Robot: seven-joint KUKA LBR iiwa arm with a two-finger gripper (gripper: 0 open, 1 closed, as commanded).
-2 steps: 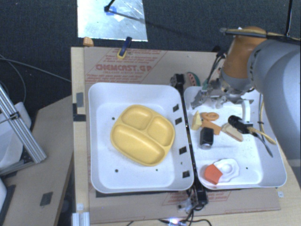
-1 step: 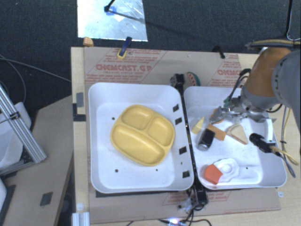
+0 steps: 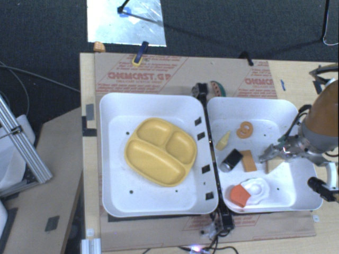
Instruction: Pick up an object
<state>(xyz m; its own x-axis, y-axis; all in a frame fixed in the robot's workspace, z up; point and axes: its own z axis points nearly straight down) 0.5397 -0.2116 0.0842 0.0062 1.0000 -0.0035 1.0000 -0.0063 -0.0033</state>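
Observation:
The right bin (image 3: 288, 108) holds several small items. An orange ring (image 3: 244, 129) lies near its back and a pale yellow piece (image 3: 223, 139) near its left wall. A black cylinder (image 3: 231, 160) lies beside a brown block (image 3: 248, 161) in the middle. At the front, a red-orange block (image 3: 239, 196) rests against a white fried-egg shape (image 3: 256, 188). My gripper (image 3: 269, 154) hangs low over the bin's right half, just right of the brown block. A small tan piece (image 3: 273, 166) lies directly below it; whether they touch is unclear.
The left bin (image 3: 114, 194) holds a yellow divided plate (image 3: 160, 151). A black divider with clips (image 3: 209, 152) runs between the bins. The arm's orange band (image 3: 323, 119) and cables hang over the right bin's right edge. A shiny sheet (image 3: 127, 15) lies beyond the bench.

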